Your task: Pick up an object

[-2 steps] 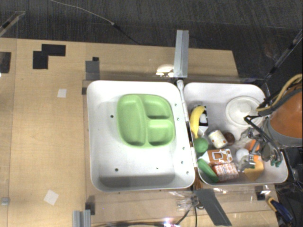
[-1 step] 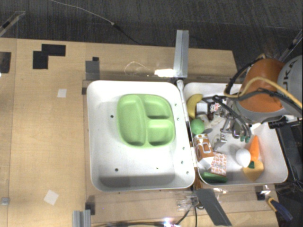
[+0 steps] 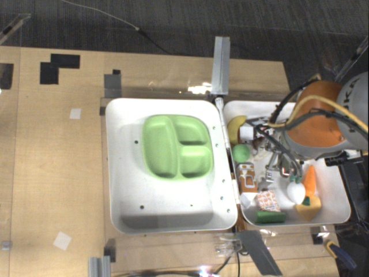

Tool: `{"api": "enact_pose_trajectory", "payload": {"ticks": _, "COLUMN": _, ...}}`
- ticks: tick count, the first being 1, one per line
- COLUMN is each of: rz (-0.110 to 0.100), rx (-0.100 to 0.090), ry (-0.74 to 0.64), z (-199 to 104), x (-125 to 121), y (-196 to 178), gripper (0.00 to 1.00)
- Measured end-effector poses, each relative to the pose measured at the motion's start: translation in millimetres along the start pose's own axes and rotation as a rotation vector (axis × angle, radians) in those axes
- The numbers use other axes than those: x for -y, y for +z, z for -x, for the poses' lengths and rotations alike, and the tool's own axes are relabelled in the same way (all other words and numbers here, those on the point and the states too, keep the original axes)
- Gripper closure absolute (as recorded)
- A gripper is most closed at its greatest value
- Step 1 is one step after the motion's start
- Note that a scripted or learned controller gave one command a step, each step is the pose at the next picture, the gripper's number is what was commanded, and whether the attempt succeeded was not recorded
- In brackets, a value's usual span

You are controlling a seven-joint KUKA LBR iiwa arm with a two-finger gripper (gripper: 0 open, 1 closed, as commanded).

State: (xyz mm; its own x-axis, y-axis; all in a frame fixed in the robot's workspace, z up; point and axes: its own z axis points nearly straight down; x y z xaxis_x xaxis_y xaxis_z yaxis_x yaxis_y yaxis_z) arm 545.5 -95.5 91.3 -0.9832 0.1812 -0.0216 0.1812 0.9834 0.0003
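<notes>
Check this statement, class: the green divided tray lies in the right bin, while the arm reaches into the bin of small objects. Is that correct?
Not quite. The camera view shows the green divided tray in the left bin, not the right. The rest holds: the arm reaches into the right bin, among the small objects.

I saw a green divided tray [image 3: 176,146] sitting in the left white bin [image 3: 124,172] on the wooden bench [image 3: 52,172].

A green divided tray [image 3: 176,146] lies in the left bin [image 3: 121,201] on the table [image 3: 52,172]. In the right bin [image 3: 340,209], the gripper [image 3: 270,176] hangs over small items: a green ball [image 3: 241,152], a carrot [image 3: 310,180], a white egg [image 3: 296,192] and a green block [image 3: 270,216] at the near edge.
</notes>
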Motion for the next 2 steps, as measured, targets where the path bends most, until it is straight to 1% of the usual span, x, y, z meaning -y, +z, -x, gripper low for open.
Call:
{"api": "enact_pose_trajectory", "payload": {"ticks": 1, "rz": 0.002, "rx": 0.002, "ry": 0.057, "z": -13, "x": 23, "y": 0, "gripper": 0.00}}
{"api": "enact_pose_trajectory", "payload": {"ticks": 2, "rz": -0.009, "rx": -0.003, "ry": 0.130, "z": 13, "x": -3, "y": 0, "gripper": 0.00}}
